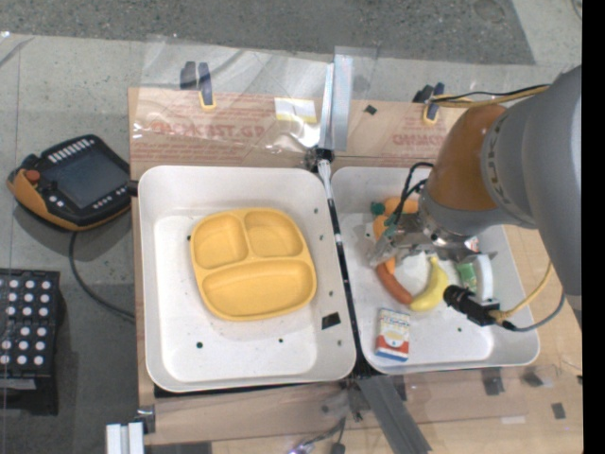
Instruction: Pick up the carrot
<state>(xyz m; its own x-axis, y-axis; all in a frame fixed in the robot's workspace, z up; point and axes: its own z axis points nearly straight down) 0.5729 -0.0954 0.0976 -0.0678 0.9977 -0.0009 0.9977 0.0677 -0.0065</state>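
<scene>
We are finding the carrot (395, 283) lying in the right bin (515, 348), just beside the banana (432, 288), with a small carton (394, 335) near its lower end. The gripper (402, 244) is hanging directly over the carrot's upper end, presumably lining up a grasp. We cannot tell its grip state. The yellow tray (253, 261) is sitting in the left bin (170, 348), apart from the work.

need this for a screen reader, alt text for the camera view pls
A grey and orange robot arm reaches from the right into the right white bin, its gripper low over a carrot lying beside a banana and a small carton. The left white bin holds a yellow divided plate.
</scene>
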